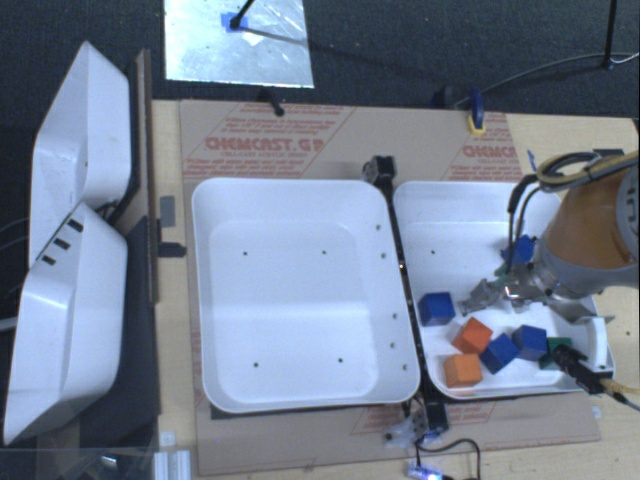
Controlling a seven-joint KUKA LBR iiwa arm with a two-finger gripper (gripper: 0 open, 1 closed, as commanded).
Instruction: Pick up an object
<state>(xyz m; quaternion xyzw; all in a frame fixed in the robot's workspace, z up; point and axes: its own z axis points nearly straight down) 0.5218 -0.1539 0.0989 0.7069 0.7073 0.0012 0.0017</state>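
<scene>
Blue and orange blocks [470, 335] are seen lying in the right bin [440, 208]. Nothing has been lifted yet; the hand [497, 293] looks open above them.

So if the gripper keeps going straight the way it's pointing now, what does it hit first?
The gripper points toward the left of the right bin. The blue block lies closest along that line, so probably that first, though the gripper's height is unclear from this slanted view and it might pass over.
</scene>
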